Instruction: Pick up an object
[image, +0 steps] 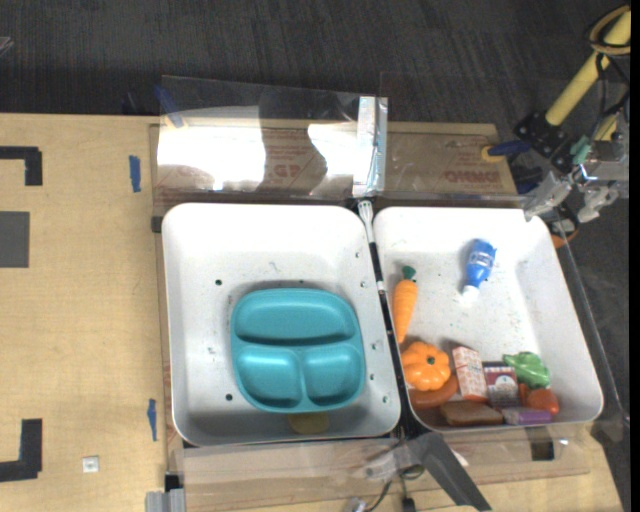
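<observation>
Gripper (585, 185) hangs beyond the right bin's (570, 300) far right corner, above no object; whether it is open or closed I cannot tell; the left bin (190, 300) holds a teal divided tray (297, 347); the right bin holds a carrot (403, 303), an orange pumpkin (425, 367), a blue bottle (478, 264).
</observation>
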